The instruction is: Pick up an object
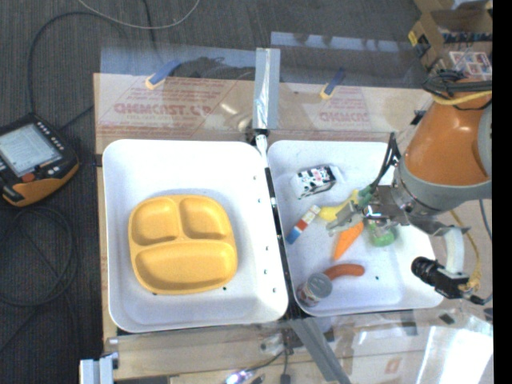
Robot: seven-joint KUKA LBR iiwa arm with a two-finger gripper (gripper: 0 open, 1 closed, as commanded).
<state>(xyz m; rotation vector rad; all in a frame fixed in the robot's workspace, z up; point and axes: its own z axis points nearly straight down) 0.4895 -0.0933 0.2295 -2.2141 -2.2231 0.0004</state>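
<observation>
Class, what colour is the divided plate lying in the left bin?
Yellow-orange all over, plain, seen best in the camera view: the divided plate lies in the left bin.

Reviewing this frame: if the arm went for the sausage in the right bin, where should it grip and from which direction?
Probably across the middle of the sausage, coming straight down from above. It lies flat on the right bin, long axis running left to right, so the claw would best close across its narrow width. The can sits close to its left end, so mid-body or slightly right looks safer.

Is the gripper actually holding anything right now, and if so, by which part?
Cannot be told. The gripper is low in the right bin, over the carrot and a green item, but no object is visibly held.
</observation>
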